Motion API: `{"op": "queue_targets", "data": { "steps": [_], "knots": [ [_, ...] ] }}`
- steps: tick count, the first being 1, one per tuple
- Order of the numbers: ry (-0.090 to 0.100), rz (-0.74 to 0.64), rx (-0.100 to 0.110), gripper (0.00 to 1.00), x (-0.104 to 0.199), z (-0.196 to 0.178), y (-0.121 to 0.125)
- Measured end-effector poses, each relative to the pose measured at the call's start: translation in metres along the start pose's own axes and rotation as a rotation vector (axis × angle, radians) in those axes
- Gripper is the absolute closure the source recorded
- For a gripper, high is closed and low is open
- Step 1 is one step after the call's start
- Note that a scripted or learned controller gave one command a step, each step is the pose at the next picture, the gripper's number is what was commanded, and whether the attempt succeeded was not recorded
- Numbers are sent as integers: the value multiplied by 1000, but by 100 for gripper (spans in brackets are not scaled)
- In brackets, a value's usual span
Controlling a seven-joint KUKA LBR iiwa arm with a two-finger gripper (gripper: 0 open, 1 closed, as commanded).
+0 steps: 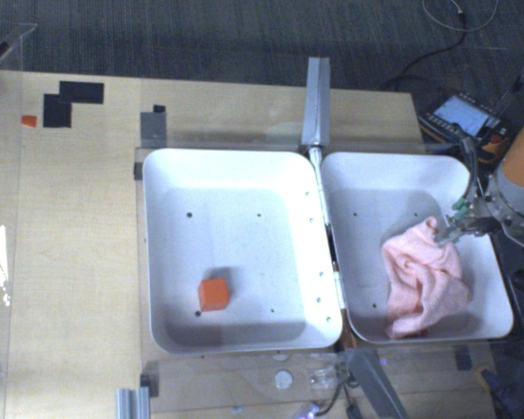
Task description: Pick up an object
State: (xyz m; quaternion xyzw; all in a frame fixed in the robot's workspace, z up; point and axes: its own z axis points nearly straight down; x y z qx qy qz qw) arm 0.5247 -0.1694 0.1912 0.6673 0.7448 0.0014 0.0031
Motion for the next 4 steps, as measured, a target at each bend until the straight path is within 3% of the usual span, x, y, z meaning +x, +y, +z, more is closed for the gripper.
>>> {"op": "queue_targets", "data": {
  "steps": [1,2,3,4],
  "knots": [
    [0,0,0,0,0,0,0],
    [-2,-6,-11,0,76,100,10],
    [-3,-56,-10,0,64,101,71],
    [-8,-62,-17,100,63,89,74]
  ]
}}
